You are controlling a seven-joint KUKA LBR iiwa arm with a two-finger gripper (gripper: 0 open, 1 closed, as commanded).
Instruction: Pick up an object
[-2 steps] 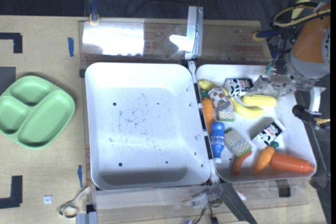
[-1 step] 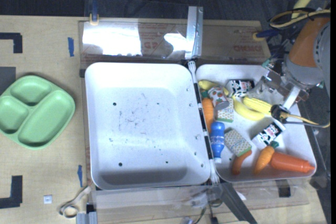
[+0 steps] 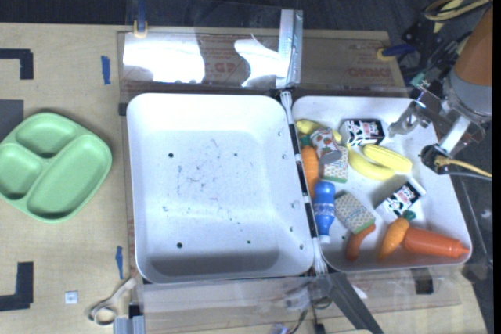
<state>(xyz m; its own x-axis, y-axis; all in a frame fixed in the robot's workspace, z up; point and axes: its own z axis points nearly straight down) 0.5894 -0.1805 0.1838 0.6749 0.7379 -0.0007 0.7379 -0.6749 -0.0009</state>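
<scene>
Nothing was lifted yet: gripper (image 3: 435, 138) hung at three o'clock over the right bin (image 3: 450, 203), finger spread impossible to tell, nearest the banana (image 3: 379, 160) lying among toys at its nine o'clock.

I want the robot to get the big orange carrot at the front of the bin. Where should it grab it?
Probably the thick middle of the big orange carrot, coming straight down from above. It lies flat and lengthwise along the right bin's front wall, so the fingers should close across its narrow width. A smaller carrot touches its left end, so stay toward the middle or right.
</scene>
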